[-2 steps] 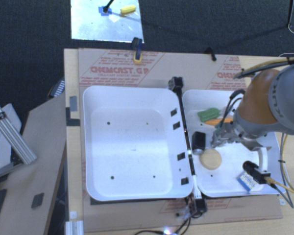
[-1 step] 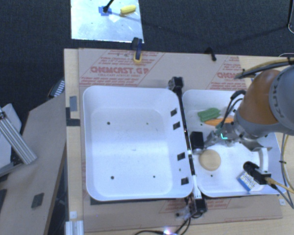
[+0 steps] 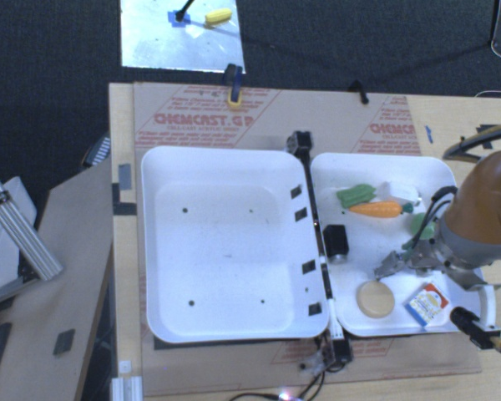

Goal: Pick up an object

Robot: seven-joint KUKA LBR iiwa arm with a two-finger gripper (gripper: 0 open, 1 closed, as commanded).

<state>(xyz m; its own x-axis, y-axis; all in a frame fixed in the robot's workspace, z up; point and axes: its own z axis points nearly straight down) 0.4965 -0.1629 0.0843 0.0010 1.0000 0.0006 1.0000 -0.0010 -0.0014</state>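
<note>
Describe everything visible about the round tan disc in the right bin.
The round tan disc is a flat, pale beige circle with a slightly darker rim; its material cannot be told. It lies flat on the floor of the right bin, near the front wall, whole and unheld. The gripper is just above and right of it in the view; contact cannot be judged. A small blue, white and red packet lies to its right, apart from it.

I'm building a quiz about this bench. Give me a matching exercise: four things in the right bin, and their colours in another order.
Things:
1. carrot
2. round disc
3. block by the divider
4. small packet

Colours:
A. black
B. blue, white and red
C. orange
D. tan

Pairs: 1-C, 2-D, 3-A, 4-B
</note>
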